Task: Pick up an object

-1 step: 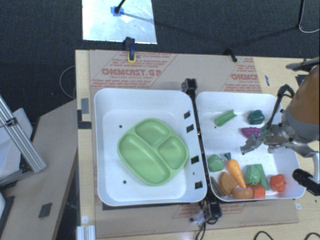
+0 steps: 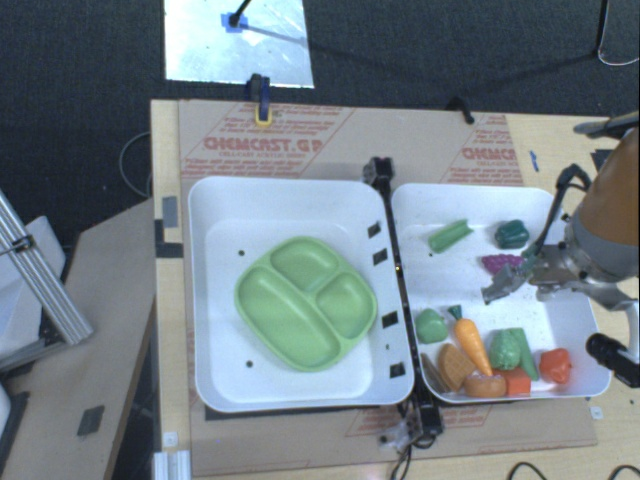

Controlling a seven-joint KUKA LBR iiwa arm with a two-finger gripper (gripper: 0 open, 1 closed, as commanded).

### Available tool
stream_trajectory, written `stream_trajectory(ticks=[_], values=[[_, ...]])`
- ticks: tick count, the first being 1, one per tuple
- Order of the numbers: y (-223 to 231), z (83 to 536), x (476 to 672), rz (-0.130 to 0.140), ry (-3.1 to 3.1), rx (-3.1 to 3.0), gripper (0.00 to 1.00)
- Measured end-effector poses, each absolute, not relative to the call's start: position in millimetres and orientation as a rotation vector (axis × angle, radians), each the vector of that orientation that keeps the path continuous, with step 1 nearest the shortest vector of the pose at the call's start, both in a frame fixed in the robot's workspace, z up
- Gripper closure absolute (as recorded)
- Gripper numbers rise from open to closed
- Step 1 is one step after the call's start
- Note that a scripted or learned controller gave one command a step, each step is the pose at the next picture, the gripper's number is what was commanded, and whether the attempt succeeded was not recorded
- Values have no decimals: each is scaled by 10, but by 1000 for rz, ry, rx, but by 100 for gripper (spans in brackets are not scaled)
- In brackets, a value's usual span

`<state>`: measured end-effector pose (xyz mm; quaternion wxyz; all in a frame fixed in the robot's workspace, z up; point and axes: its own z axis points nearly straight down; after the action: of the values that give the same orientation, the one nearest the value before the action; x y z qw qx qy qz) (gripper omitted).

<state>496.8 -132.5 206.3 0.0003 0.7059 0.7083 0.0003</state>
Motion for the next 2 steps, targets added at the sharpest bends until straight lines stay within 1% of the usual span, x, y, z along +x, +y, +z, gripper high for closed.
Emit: stream_trajectory(ticks=[1, 2], values=[[-1338, 1640, 4995, -2, 2225, 2222, 0], [-1279, 1024, 4998, -2, 2226, 2223, 0]])
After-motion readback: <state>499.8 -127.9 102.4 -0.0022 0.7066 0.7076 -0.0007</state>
